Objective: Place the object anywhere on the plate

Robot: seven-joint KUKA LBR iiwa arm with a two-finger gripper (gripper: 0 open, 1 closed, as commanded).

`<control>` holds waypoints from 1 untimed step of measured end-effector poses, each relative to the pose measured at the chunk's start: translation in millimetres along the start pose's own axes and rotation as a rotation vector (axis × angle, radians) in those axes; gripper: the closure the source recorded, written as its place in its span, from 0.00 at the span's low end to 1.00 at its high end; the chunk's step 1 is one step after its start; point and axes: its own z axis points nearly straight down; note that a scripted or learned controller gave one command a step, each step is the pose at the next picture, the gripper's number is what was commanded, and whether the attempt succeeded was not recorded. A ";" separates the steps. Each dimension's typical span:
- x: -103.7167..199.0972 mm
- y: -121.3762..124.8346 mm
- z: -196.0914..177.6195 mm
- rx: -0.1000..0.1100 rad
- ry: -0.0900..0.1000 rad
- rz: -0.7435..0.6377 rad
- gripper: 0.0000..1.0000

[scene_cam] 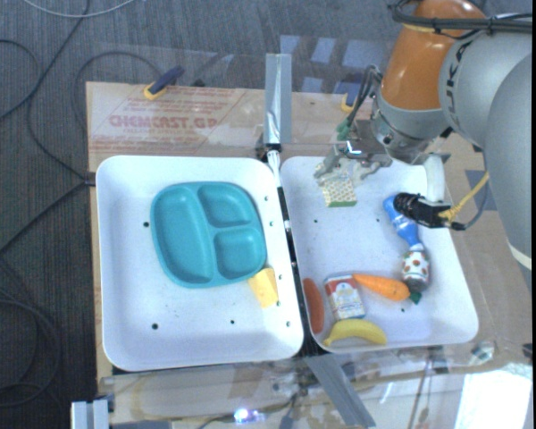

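**Tool over the right bin, something pale hanging under it**

The grey arm with the orange band reaches in from the right, and its tool (353,155) sits above the far left part of the right white bin (447,329). A small pale, patterned packet-like object (340,188) hangs just below the fingers and seems pinched between them, though the contact itself is too small to make out for certain.

The teal plastic plate with three compartments (205,232) lies in the left white bin (125,329), well apart from the tool, so the carry across the divider is, by my judgement, the step in hand.

A yellow wedge-shaped block (264,286) rests just beside the plate's near corner. The toy banana (355,332), carrot (382,286) and blue bottle (402,220) lie loose in the right bin.
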 end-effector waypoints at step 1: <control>54.4 37.4 40.5 0.000 0.002 -0.085 1.00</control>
